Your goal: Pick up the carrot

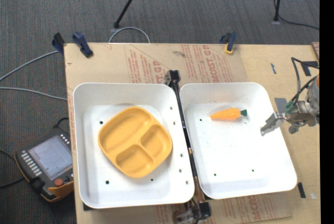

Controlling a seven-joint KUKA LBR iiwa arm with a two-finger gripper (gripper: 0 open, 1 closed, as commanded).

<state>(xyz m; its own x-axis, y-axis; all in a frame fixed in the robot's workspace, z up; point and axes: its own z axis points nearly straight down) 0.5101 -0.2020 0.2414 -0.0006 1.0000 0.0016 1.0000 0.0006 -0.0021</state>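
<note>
- The yellow divided plate [135,141] lies in the left bin [83,113].
- The gripper [274,122] hangs at the right bin's [271,176] right rim, arm cut off at the edge (finger state unclear).
- The carrot [227,114] lies in that bin's far part, apart from the gripper.

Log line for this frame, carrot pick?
carrot: lying in right bin | gripper: at bin's right rim, apart from carrot | yellow tray: left bin | grasp: not yet
</note>
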